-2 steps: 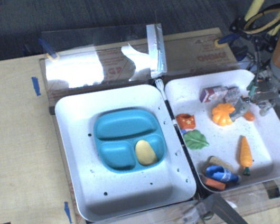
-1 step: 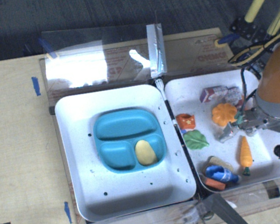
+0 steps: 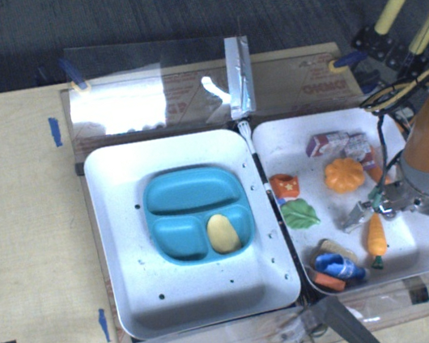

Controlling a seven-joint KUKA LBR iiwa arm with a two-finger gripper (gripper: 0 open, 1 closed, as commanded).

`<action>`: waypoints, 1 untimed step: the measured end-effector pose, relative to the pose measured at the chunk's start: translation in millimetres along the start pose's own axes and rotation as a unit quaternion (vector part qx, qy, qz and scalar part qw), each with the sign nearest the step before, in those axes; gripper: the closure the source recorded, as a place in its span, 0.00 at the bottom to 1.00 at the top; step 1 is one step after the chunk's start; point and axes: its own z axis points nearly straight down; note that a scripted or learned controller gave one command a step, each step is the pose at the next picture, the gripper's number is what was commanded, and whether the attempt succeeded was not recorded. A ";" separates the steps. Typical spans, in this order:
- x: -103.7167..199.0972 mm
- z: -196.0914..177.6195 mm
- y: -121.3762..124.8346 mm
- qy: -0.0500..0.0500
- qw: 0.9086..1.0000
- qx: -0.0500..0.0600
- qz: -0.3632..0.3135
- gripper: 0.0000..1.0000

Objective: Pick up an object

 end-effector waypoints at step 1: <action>-0.8 -11.3 1.7 -0.001 1.000 -0.003 0.001 1.00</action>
